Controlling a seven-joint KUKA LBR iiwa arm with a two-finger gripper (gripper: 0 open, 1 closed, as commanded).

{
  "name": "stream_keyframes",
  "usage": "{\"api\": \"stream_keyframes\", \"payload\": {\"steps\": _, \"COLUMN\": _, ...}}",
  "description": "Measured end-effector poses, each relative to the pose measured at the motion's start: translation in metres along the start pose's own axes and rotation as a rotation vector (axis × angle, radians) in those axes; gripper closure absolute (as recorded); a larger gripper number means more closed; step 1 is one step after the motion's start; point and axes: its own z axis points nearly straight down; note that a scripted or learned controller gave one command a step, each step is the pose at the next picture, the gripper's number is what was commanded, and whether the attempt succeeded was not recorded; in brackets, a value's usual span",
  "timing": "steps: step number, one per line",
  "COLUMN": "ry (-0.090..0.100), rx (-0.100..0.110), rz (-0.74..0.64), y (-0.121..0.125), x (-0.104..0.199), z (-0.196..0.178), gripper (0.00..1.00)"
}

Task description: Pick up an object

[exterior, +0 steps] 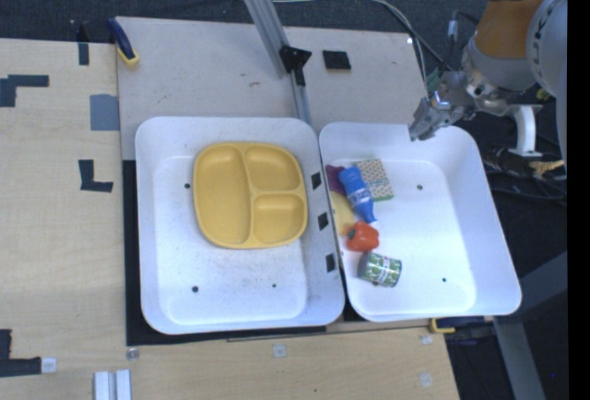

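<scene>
Along the left side of the right bin lies a small cluster of objects: a blue bottle, a patterned green-and-tan pad, a red-orange piece and a small green can on its side. My gripper hangs over that bin's far rim, up and to the right of the cluster, well apart from every object. Nothing is seen between its fingers.
The left bin holds a yellow divided plate. A slanted metal pole runs down to the gap between the bins. Cables trail across the dark floor at the back and right.
</scene>
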Motion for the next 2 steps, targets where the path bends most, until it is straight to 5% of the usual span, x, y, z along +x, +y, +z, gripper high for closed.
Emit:
{"api": "stream_keyframes", "payload": {"steps": 1, "ry": -0.001, "rx": -0.001, "rz": 0.001, "y": 0.001, "x": 0.001, "z": -0.054, "gripper": 1.00}}
{"api": "stream_keyframes", "payload": {"steps": 2, "ry": 0.001, "rx": 0.007, "rz": -0.002, "y": -0.008, "x": 0.057, "z": -0.038, "gripper": 1.00}}
